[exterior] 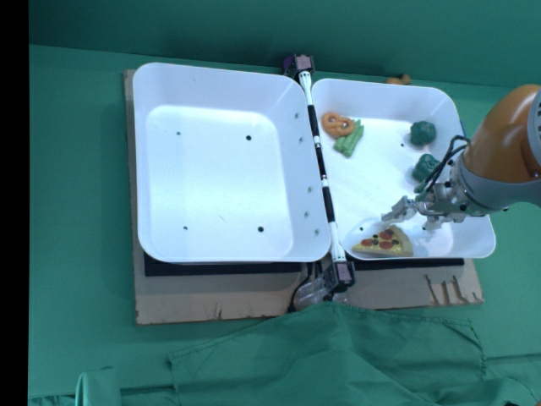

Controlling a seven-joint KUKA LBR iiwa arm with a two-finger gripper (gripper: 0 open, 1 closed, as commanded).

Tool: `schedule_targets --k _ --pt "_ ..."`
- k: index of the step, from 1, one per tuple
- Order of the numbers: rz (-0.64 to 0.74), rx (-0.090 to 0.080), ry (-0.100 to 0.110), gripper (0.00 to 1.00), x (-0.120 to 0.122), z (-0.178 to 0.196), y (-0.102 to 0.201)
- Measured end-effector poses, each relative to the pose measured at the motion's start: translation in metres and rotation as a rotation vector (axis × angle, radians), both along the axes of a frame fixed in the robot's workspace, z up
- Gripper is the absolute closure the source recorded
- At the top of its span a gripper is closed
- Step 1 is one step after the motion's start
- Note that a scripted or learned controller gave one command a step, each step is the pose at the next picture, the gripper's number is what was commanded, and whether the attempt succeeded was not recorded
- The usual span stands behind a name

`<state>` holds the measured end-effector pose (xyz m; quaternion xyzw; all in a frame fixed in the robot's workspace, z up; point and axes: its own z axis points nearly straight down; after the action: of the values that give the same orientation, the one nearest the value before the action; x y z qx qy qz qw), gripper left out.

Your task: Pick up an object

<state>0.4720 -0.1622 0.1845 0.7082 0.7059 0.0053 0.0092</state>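
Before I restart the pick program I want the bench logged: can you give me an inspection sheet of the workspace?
Surface: two white bins, left bin and right bin, on cardboard over green cloth.
Job's things: in the right bin, pizza slice, pretzel, green stick, two dark green pieces.
Clutter: small orange thing behind the right bin.
End effector: above the pizza slice.
Cables: black cable at the wrist.
Surroundings: rumpled green cloth in front.

No text, label or number is legible.
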Motion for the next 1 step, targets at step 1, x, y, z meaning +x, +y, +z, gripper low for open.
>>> schedule_targets --k 1 --pt "0.001 0.003 0.004 0.0 -0.0007 -0.0003 -0.0249"
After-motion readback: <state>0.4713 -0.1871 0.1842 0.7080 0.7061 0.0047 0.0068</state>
